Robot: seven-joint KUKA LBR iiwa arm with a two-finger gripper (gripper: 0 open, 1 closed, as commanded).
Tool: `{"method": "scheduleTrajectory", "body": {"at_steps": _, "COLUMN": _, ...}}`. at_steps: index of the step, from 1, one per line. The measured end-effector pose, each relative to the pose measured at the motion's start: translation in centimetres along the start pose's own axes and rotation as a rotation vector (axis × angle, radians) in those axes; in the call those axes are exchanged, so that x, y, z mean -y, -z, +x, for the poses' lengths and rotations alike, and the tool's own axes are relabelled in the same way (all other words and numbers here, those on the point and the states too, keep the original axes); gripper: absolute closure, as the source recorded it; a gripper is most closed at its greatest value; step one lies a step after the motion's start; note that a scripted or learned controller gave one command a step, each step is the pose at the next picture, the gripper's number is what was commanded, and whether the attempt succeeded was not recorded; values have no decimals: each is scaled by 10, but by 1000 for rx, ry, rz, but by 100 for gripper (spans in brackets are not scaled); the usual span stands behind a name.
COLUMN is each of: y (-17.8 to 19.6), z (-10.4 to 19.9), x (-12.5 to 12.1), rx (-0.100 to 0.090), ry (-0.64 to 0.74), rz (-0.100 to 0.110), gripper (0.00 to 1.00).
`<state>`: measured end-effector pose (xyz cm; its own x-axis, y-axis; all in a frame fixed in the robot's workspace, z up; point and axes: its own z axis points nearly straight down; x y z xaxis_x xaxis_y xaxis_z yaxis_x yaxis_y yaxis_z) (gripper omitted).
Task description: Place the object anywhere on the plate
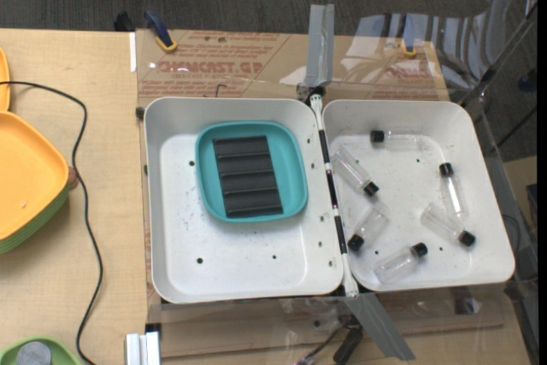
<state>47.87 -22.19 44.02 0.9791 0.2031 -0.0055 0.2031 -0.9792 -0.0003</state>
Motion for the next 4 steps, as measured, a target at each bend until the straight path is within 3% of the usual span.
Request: {"method": "scheduleTrajectory", "body": {"at_steps": 4, "y": 0, "z": 0, "x": 0, "rx": 1, "ry": 1, "rz": 0, "gripper": 0}}
